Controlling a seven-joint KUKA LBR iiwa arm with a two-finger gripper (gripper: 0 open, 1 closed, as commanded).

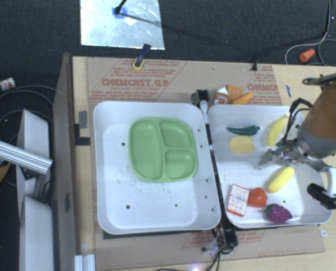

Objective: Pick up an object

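- Two shallow white bins sit side by side on the bench: the left bin (109, 208) holds a green sectioned plastic plate (161, 149), with bare floor all round it.
- Right bin (224, 130): the grey arm's gripper (277, 157) is low over the middle, its metal fingers blurred, so whether they are spread or pinched cannot be told.
- A yellow corn cob (281, 178) lies just beside the gripper; contact is unclear.
- Nearby lie a yellow lemon-like piece (242, 144), a dark green pepper (243, 130), a yellow banana (277, 130), a red tomato (257, 196), purple grapes (278, 212) and a red-and-white packet (238, 200).
- An orange carrot (239, 98) rests outside the bin's far rim.
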